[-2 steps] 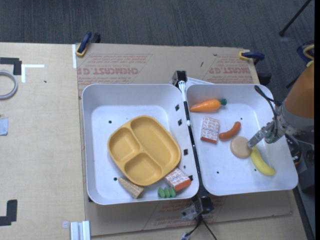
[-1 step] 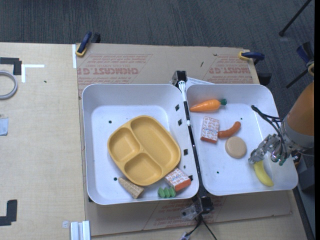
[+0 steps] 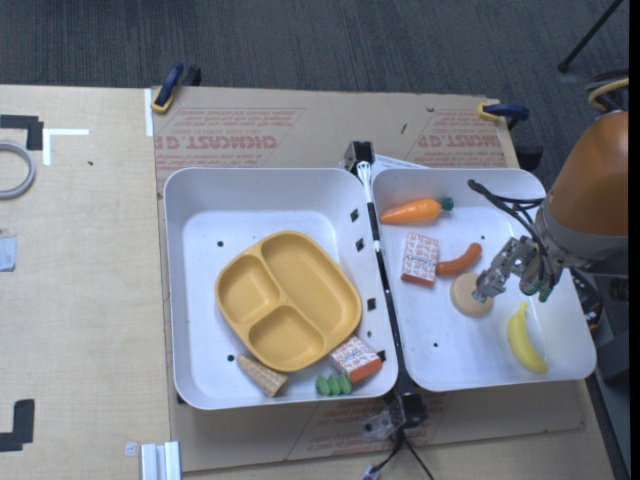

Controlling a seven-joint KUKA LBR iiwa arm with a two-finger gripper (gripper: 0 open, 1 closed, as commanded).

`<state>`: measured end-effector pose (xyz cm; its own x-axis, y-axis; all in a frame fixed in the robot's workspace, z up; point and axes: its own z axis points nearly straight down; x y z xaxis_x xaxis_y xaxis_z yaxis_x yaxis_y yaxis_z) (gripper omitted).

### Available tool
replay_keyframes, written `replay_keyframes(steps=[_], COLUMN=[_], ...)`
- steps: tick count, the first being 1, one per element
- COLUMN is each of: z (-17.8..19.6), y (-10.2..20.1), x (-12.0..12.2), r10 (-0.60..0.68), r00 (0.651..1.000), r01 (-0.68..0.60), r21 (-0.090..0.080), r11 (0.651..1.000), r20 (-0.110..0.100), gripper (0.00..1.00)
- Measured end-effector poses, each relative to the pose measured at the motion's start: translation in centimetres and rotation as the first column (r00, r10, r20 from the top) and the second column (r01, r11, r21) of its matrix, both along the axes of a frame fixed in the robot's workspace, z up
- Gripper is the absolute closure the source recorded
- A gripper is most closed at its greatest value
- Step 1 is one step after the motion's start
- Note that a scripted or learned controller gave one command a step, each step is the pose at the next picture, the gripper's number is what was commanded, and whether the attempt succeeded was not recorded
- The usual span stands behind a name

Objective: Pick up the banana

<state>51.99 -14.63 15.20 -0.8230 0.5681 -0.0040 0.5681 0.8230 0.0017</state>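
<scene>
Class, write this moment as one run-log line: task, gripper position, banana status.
task: pick up banana | gripper: above right bin, near round tan piece | banana: lying on bin floor, not held

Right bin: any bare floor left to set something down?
Yes: the front-left floor of the right bin, below the cracker box and left of the banana. Crowded along the back and right: carrot, sausage, round cookie, gripper.
</scene>
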Motion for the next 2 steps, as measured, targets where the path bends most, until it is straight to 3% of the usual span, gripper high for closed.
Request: replay_keyframes(steps=[1, 2], z=[-4.28, -4.28], y=[-5.88, -5.88], x=[-2.74, -2.74], r10=[0.267, 0.268], r00=[0.964, 0.964], r01=[-0.267, -0.268], r21=[0.001, 0.001], r11=[0.964, 0.964], r20=[-0.003, -0.003], gripper=[1.0, 0.0])
